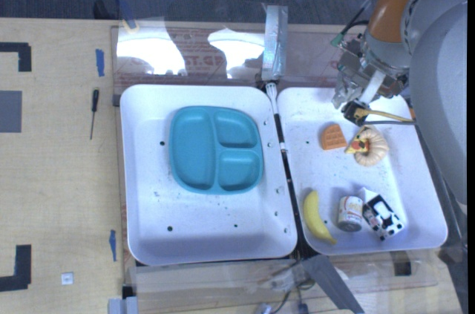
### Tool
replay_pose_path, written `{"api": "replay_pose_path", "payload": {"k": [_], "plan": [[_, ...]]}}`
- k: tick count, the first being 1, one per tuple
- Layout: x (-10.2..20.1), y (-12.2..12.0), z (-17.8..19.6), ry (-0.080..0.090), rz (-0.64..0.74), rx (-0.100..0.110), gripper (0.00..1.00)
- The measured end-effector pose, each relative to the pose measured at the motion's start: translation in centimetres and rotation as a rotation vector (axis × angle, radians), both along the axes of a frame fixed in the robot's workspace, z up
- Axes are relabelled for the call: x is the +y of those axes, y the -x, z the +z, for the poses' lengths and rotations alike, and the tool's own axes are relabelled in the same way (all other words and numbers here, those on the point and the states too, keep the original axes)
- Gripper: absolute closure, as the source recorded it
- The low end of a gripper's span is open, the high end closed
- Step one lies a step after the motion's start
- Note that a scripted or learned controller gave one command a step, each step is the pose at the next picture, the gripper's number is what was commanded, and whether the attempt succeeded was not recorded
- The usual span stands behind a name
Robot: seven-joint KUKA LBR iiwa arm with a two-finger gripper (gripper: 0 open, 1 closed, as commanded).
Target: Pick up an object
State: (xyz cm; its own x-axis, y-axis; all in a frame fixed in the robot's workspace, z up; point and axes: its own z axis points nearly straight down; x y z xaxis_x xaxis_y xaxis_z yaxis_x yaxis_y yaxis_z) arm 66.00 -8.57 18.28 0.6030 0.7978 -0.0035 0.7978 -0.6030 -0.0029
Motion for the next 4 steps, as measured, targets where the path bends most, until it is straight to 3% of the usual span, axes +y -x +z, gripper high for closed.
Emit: {"api": "replay_pose_path", "payload": {"k": [1, 2, 3, 4], "plan": [[0.7, 0.1, 0.2, -0.001, -0.261, -0.003, 1.0], [-4.5, 0.5, 0.0, 0.001, -0.385, -0.004, 1.0], [0.2, 2.0, 0.2, -0.002, -0.718, 0.0, 1.0], [-1.6, 0.9, 1.9, 0.0, -0.723, -0.006, 1.0]]}}
